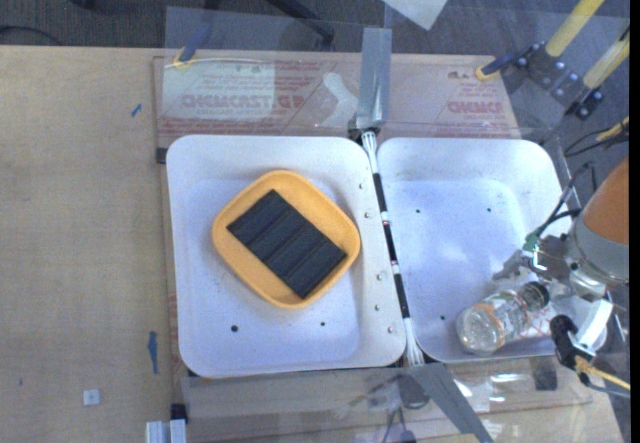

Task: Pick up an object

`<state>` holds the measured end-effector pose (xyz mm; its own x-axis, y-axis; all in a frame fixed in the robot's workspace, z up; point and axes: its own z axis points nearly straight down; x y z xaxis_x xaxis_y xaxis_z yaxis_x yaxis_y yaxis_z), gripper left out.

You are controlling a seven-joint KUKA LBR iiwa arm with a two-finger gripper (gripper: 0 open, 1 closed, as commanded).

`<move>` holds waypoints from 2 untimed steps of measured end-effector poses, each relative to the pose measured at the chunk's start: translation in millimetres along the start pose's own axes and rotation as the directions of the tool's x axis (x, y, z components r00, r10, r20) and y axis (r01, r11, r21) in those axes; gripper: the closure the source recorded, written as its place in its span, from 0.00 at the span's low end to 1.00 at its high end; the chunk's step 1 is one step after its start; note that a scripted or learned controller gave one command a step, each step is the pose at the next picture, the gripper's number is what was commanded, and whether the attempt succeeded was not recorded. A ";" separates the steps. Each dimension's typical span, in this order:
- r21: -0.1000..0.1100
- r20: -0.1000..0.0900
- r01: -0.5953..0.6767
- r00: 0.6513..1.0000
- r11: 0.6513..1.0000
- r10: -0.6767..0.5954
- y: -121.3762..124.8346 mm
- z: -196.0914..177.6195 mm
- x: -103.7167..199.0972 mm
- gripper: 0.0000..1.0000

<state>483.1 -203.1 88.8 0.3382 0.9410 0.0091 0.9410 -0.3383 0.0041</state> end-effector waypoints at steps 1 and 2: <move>-0.004 0.003 0.000 1.000 1.000 0.000 1.1 -9.7 -0.9 1.00; -0.004 0.003 0.000 1.000 1.000 0.000 1.0 -9.6 -0.6 0.00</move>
<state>483.8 -204.1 98.4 0.3380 0.9411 0.0061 0.9411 -0.3381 0.0079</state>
